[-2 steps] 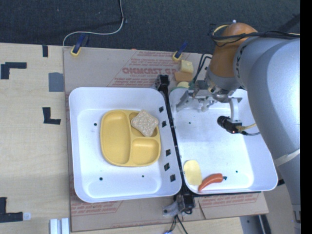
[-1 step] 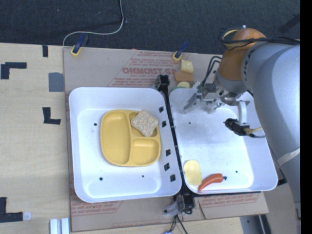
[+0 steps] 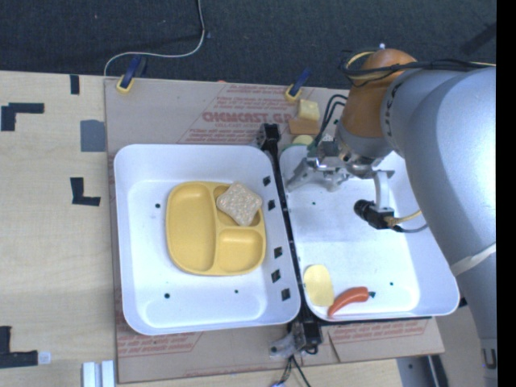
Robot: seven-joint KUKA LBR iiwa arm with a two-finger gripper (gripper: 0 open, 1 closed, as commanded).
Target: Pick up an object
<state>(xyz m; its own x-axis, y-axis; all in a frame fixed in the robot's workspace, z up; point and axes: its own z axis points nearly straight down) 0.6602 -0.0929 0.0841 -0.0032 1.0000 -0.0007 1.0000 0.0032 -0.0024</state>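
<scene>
Objects are counted across two shallow white bins. In the left bin [image 3: 137, 240] one yellow three-part plastic plate [image 3: 197, 236] is seen, and one pale speckled bread-like slice [image 3: 239, 203] is laid in its upper right compartment. In the right bin [image 3: 419, 289] two pieces are found at the near edge: one pale yellow oval slice [image 3: 318, 283] and one orange-red chilli-shaped piece [image 3: 349, 299], just beside each other. Beyond the bins, on the brown board [image 3: 185, 115], one tan block [image 3: 305, 119] and one pale green round piece [image 3: 301, 141] are spotted. The grey arm [image 3: 447, 143] is stretched in from the right, its orange band above the wrist, and the gripper [image 3: 322, 170] is held over the right bin's far left corner, well apart from both pieces; whether the jaws are wide or narrow cannot be told
</scene>
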